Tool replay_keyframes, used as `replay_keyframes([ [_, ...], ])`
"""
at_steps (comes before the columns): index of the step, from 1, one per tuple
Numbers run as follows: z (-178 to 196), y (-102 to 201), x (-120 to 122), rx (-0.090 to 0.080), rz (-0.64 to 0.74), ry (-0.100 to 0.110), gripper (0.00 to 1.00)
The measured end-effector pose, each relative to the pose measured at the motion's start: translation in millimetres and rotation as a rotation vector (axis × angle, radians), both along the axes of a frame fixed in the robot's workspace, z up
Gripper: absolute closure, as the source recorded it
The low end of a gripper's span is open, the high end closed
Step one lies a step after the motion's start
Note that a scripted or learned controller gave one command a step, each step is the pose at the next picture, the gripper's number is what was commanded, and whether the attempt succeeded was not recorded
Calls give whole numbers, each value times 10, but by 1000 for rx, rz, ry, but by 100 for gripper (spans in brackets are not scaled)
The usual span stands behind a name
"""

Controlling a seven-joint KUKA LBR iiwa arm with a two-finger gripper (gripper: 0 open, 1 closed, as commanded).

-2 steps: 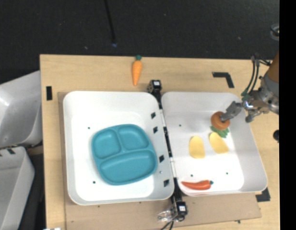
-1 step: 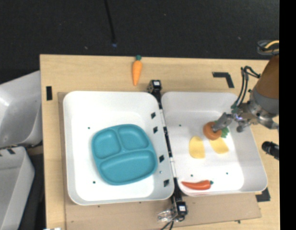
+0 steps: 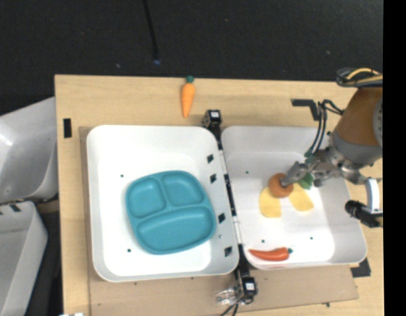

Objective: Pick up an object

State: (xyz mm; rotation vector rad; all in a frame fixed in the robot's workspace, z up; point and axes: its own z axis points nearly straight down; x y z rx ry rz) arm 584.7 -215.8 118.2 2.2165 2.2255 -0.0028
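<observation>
Brown round object in right bin, directly under the gripper, touching or nearly so. Jaws' state: cannot tell, too small and blurred. Two yellow pieces just below jaws, green bit beside them. Red pepper further off, against near rim.

Step looks like closing in for grasp; next needs firm closure, straight lift. Room above open; yellow pieces crowd one side. Blue tray in left bin, well apart. Carrot on desk.

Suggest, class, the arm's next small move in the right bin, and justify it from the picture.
Probably a short, slow lift. The gripper sits right at the round orange-brown object, which overlaps a yellow piece in the right bin. Whether it is gripped is unclear, so a small rise would test that.
</observation>
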Motion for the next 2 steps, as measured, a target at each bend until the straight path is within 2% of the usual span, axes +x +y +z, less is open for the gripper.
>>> replay_keyframes([
  [1, 137, -10, 10, -1, 0, -5, 100],
  [2, 777, 10, 19, -1, -1, -7, 100],
])
